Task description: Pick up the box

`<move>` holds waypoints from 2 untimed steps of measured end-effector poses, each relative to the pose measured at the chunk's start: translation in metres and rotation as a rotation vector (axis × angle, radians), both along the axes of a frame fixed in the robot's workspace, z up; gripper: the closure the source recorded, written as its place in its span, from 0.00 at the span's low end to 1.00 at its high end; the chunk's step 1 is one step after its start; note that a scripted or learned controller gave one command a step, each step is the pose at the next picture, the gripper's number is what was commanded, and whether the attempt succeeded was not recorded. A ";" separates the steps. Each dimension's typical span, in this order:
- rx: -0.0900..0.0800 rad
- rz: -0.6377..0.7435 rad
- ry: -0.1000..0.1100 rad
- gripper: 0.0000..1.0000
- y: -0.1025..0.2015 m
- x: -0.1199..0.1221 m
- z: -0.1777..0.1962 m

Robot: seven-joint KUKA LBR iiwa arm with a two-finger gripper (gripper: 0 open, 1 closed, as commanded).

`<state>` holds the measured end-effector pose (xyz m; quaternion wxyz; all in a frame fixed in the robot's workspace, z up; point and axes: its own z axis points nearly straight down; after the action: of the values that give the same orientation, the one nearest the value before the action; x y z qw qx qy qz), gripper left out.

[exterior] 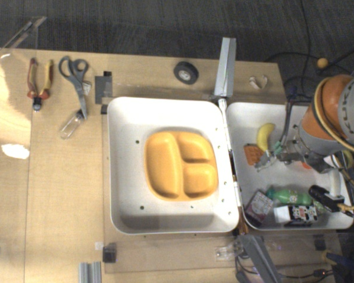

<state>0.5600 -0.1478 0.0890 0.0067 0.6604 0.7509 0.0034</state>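
On the bench at the far left lie pliers [36, 82] and scissors [76, 81]. The left bin [125, 158] holds a yellow divided tray [180, 164]. In the right bin [243, 119] sit a banana [265, 135] and, along the near wall, a green bottle [290, 194] touching the box [297, 214] just below it. The gripper [270, 157] hangs near the banana; whether it is open or closed cannot be told. To do this well, it should shift toward the near wall, centre over the box and avoid the bottle.
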 end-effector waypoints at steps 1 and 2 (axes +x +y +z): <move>0.000 0.102 0.008 0.00 -0.035 0.068 -0.002; -0.006 0.388 0.025 0.00 -0.002 0.106 -0.002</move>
<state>0.6656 -0.1502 0.0868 -0.0015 0.5031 0.8642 -0.0061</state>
